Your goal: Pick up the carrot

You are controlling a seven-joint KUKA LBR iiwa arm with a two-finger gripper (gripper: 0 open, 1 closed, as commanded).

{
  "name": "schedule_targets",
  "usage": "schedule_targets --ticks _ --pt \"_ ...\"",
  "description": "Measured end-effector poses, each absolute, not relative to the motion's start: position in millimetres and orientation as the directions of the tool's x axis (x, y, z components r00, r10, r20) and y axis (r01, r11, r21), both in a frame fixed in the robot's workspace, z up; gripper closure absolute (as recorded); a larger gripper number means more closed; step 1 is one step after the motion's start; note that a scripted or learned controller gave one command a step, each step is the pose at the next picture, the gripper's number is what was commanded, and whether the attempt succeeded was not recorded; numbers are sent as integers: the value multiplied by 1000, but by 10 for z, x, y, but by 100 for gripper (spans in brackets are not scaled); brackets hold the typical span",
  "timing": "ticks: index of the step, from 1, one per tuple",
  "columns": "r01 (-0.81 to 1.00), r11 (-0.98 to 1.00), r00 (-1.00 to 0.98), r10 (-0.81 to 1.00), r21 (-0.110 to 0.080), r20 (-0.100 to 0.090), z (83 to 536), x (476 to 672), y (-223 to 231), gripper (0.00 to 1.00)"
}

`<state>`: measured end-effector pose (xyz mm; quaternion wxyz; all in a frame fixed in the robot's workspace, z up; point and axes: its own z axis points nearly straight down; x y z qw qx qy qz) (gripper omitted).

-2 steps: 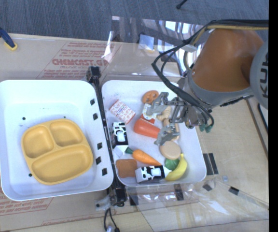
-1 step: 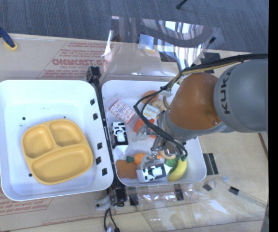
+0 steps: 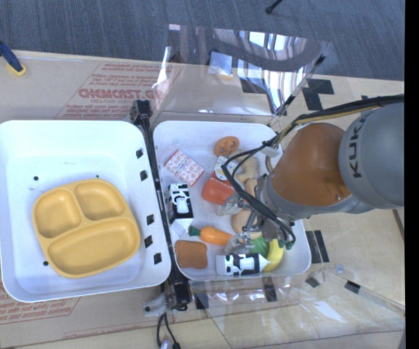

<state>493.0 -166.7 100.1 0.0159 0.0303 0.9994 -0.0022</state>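
The grey arm with its orange band reaches in from the right over the right-hand shallow white bin (image 3: 195,128), and its pincer (image 3: 252,233) hangs low among the toys near the bin's front part. Whether the pincer is open or closed cannot be told, since the wrist and its looping black cables cover it from above.

The small orange carrot with a green top (image 3: 213,235) lies on the bin floor just to the left of the pincer, apart from it, its green end pointing away toward the bin's left wall. In front of the carrot, left of the pincer, sits a brown bread-like slab (image 3: 190,254). Just in front of the pincer lies a black-and-white cow-patterned carton (image 3: 240,265), with a yellow banana-shaped toy (image 3: 275,256) beside it to the right. Behind and left of the pincer rests a red block (image 3: 217,190), and farther left a second black-and-white carton (image 3: 181,200). Well to the left, in the other white bin (image 3: 20,144), lies a yellow divided plastic plate (image 3: 86,226).
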Motion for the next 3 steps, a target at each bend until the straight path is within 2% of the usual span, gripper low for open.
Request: schedule_targets --ticks 1,2,3 --pt "59 998 -997 58 -5 -41 998 4900 -1349 0" --pt "49 999 -998 49 -4 -29 1082 4884 -1329 100" --pt "380 925 -925 380 1 -5 941 4887 -1344 100"
